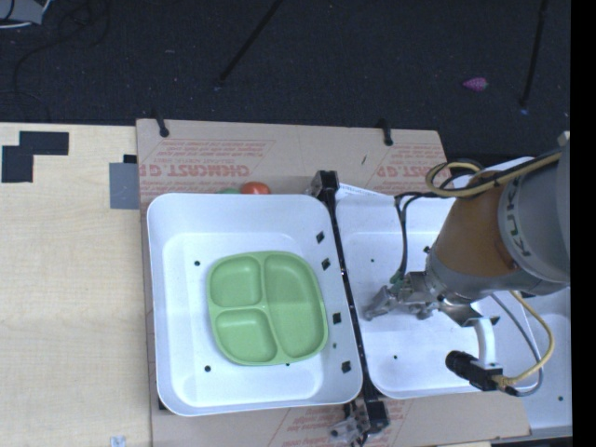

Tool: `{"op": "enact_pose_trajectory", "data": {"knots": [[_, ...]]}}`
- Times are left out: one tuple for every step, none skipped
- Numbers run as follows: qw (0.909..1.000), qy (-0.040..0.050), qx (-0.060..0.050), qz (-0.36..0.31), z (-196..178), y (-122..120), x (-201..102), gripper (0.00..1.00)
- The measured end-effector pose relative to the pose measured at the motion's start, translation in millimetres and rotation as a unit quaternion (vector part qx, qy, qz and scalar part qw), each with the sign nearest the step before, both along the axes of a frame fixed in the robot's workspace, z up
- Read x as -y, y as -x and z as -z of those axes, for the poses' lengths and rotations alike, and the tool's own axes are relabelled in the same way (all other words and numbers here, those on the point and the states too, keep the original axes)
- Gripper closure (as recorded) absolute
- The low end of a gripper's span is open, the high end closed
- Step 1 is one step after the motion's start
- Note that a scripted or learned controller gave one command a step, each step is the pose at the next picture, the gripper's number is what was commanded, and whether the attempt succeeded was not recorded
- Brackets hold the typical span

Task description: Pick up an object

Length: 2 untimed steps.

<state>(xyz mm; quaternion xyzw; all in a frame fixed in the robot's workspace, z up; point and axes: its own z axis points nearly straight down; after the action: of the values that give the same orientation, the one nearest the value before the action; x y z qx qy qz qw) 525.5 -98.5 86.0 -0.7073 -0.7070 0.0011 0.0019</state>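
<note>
Where two bins (177, 250) sit, one plate (267, 307).

Arm (507, 236) reaches in from right, wrist bent low; claw (377, 303) points left (orange band above).

My bench carries two white bins side by side, the left bin (177, 250) and the right bin (400, 380), split by a black divider (340, 277). Both sit on a cardboard sheet (279, 156) with red print. Past it I see dark floor (279, 45) with cables.
</note>
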Motion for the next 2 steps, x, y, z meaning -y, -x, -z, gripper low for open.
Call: {"op": "enact_pose_trajectory", "data": {"knots": [[1.0,-0.0001,0.001,0.003,-12.3,-0.8,1.5,1.0],[1.0,0.0008,0.003,0.002,-64.6,-7.6,11.3,1.0]]}}
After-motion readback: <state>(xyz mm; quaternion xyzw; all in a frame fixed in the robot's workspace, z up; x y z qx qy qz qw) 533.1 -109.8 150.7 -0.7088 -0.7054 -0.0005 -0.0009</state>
